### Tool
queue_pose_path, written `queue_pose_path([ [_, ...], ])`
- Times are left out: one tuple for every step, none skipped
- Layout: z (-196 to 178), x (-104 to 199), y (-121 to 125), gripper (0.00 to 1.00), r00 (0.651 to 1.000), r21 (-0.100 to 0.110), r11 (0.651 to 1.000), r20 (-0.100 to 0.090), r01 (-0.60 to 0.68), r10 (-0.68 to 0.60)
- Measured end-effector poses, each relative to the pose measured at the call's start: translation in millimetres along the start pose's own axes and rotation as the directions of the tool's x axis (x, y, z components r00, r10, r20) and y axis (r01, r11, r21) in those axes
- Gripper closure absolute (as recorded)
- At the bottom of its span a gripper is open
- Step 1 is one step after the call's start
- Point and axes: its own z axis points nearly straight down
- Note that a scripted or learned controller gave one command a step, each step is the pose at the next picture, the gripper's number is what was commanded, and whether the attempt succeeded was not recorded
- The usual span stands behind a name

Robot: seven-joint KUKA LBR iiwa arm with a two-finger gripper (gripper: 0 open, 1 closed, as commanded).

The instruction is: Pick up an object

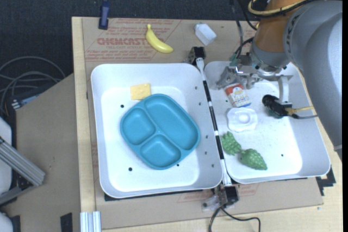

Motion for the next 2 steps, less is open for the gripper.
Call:
queue_pose_path([
  [-10.4,0.5,0.6,1.00,1.000,-0.002,1.000,0.000,0.000,0.000],
  [-100.9,62.1,-58.6,1.00,1.000,-0.001,1.000,-0.001,0.002,-0.002],
])
